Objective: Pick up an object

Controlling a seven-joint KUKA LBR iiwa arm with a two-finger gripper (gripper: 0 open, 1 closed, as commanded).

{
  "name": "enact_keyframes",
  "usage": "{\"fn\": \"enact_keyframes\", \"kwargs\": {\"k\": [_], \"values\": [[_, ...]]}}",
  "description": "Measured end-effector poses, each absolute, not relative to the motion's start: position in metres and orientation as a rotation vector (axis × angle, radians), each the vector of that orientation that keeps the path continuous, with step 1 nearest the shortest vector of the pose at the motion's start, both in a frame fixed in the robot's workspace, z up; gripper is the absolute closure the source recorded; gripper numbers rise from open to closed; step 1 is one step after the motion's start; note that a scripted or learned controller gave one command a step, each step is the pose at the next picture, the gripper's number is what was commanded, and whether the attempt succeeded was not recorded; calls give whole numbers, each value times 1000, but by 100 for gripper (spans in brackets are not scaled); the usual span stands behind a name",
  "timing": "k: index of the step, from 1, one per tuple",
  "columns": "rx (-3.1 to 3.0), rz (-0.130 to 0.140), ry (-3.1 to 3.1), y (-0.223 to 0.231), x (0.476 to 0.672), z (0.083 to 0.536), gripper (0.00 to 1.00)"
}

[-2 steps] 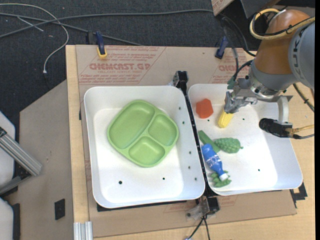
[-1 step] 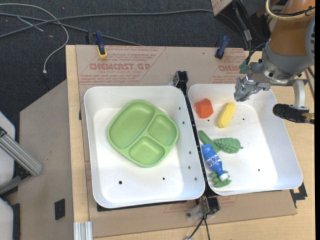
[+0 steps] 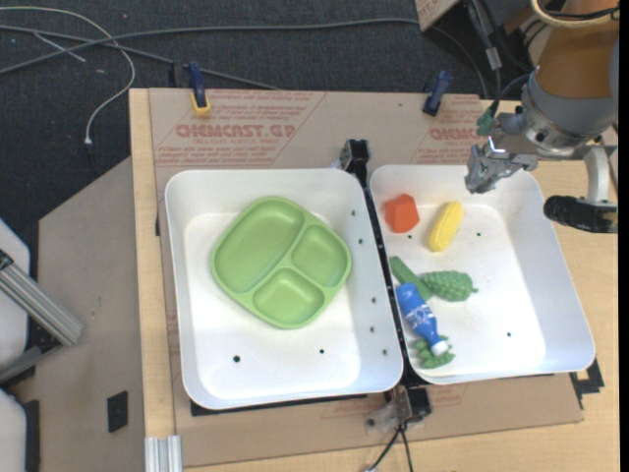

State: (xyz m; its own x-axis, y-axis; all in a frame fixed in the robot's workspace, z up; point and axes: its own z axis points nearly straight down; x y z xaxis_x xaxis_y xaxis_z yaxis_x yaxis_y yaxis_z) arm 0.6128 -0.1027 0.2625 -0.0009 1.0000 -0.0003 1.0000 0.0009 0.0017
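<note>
- Two white bins are seen side by side: the left bin (image 3: 187, 293) and the right bin (image 3: 550, 293).
- One green divided plate (image 3: 281, 261), with three compartments, is held in the left bin.
- Four objects are counted in the right bin: one orange block (image 3: 400, 213), one yellow corn cob (image 3: 446, 225), one green leafy toy (image 3: 444, 284) and one blue bottle (image 3: 419, 319).
- The block and corn lie at the far left; the bottle lies near the left wall.
- The gripper (image 3: 488, 172) is placed above the bin's far edge, right of the corn; nothing is seen between its fingers, and whether they are parted cannot be told.
</note>
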Motion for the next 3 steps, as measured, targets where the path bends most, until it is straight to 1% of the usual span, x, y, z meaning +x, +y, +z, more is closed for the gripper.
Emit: {"fn": "enact_keyframes", "kwargs": {"k": [1, 2, 3], "values": [[2220, -4, 2231, -55, 599, 252, 100], [2218, -3, 2232, -5, 594, 254, 100], [2219, -5, 2233, 49, 598, 237, 100]]}}
